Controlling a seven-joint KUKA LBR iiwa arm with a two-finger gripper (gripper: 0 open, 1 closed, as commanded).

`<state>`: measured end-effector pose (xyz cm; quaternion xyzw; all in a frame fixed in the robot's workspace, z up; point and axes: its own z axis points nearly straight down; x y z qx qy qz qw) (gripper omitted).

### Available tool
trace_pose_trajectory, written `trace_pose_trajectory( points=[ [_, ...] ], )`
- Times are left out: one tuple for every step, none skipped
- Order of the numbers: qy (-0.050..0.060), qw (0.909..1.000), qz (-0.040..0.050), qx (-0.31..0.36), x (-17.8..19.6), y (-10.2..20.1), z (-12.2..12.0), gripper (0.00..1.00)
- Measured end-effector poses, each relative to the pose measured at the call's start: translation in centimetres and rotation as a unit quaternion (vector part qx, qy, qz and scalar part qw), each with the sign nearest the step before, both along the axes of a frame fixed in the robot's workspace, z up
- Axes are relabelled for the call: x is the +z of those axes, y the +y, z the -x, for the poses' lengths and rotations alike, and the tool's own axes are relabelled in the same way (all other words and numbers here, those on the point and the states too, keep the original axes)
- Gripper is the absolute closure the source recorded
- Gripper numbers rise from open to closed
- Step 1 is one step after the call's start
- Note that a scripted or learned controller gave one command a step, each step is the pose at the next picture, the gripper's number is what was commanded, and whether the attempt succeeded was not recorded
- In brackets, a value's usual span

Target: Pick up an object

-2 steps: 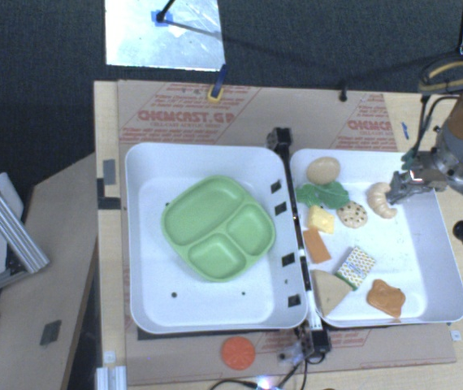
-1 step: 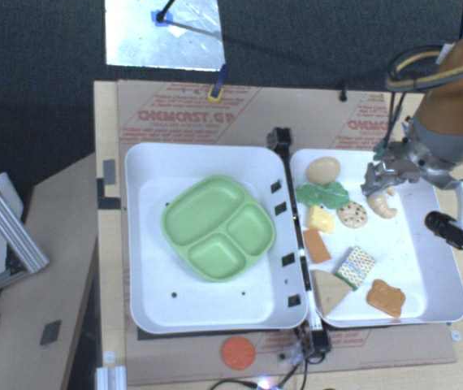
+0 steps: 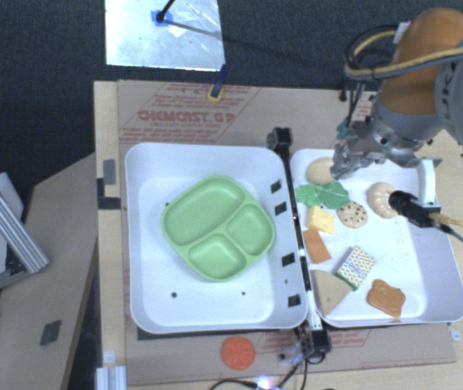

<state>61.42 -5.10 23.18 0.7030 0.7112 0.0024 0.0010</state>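
My gripper (image 3: 343, 166) hangs over the back left part of the right bin (image 3: 443, 275), right beside a beige bread roll (image 3: 318, 170) and just above a green lettuce leaf (image 3: 322, 194). In front of them lie a yellow cheese piece (image 3: 322, 219), a speckled cookie (image 3: 352, 214) and a pale croissant (image 3: 379, 197). Closer to the front are an orange wedge (image 3: 316, 246), a patterned box (image 3: 356, 266), a tan wedge (image 3: 330, 291) and an orange toast piece (image 3: 387, 298).
The left bin (image 3: 146, 299) holds a green divided plate (image 3: 218, 227). An orange disc (image 3: 237, 352) lies on the cardboard in front of the bins. A black divider with clips (image 3: 292, 218) runs between the bins.
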Motion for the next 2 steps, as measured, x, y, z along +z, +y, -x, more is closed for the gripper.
trace_pose_trajectory(
  points=[
    [0.001, 1.0000, 0.0009, -0.001, -1.1, 4.2, -1.8, 1.00],
    [0.001, 1.0000, 0.0007, -0.002, 0.2, 4.7, -2.8, 1.00]
  ],
)
